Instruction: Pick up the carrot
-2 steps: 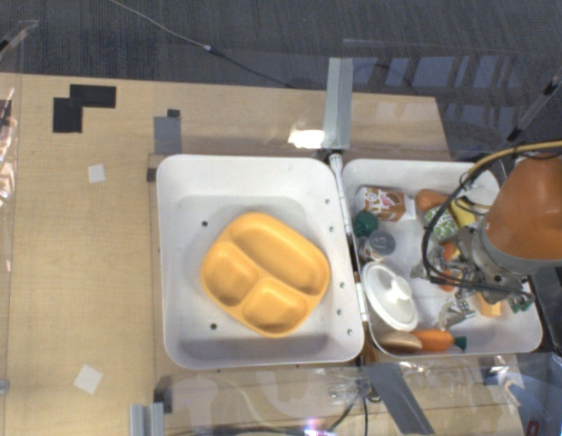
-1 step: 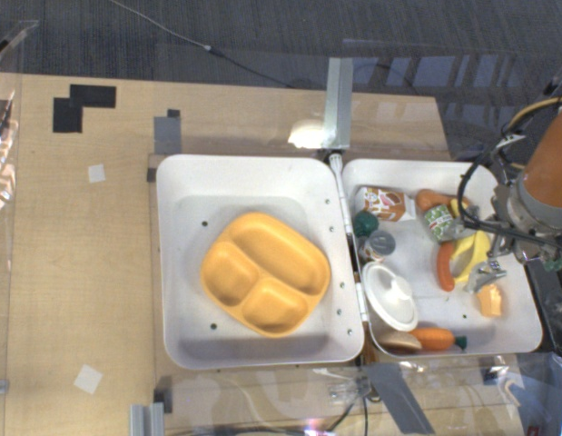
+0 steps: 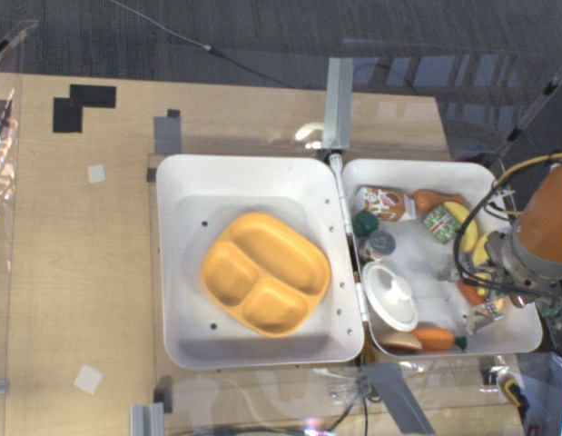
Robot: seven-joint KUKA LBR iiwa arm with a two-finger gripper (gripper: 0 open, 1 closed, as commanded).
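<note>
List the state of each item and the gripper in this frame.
carrot: lying flat in the right bin, near its front wall, not gripped.
white bowl: upside down, right bin.
yellow divided plate: right side up, left bin, nothing on it.
can: on its side.
banana: lying flat.
gripper: low over the right bin; fingers unclear.
</note>
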